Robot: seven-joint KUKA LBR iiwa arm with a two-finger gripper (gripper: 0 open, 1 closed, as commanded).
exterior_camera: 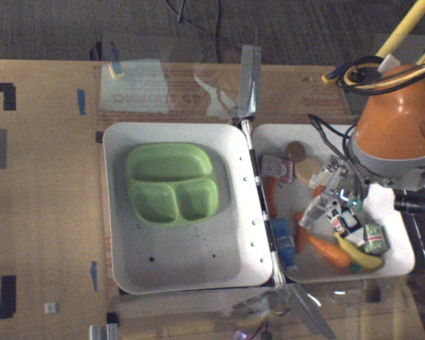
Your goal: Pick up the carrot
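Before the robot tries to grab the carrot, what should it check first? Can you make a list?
1. Carrot in sight in the right bin: ok.
2. Gripper above the carrot: not ok, it sits up and to the side.
3. Carrot lying free: not ok, the banana touches its end.
4. Gripper holding nothing: cannot tell.
5. Green tray out of the way in the left bin: ok.

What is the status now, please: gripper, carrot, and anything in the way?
Gripper low in right bin, fingers open, nothing between them. Carrot lies on bin floor just below it, not gripped. Banana touches carrot's right end; small carton close by.
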